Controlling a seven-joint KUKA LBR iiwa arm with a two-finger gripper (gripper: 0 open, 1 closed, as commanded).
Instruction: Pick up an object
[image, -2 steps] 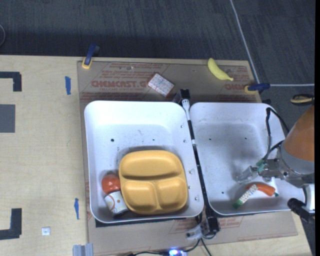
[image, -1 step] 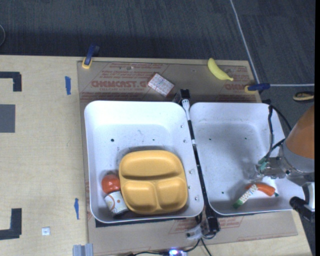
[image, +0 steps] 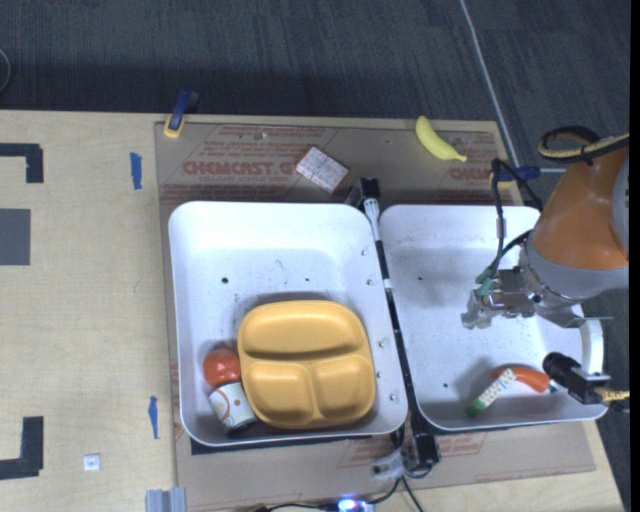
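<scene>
Across the far left, the pale worktop (image: 80, 300) carries a few dark square marks and short strips of blue tape. Next comes a brown cardboard sheet (image: 250, 165) with red lettering, on which both bins sit; a blue and yellow clamp (image: 180, 110) grips its far left corner, a small patterned card (image: 321, 168) lies on it behind the left bin, and a yellow banana (image: 438, 140) rests near its far edge further right.

The left bin (image: 200, 240) holds a large yellow divided tray (image: 305, 360) lying flat in its near half. Tucked against the tray's near left side are a small red-orange ball (image: 221, 366) and, just below it, a white cup with orange marks (image: 231, 404), both touching or nearly touching the tray.

The right bin (image: 430, 250) sits just beside the left one, their rims meeting along a dark strip. Near its front wall lies an orange carrot-like toy with a white and green end (image: 510, 385), tilted, its green tip toward the left.

The grey arm with its orange band (image: 585, 220) comes in from the right over this bin. Its gripper (image: 490, 300) hangs above the bin's middle, apart from the carrot toy; its fingers are too small and cluttered with cables to say whether they are parted or closed, though nothing seems to be held.
</scene>
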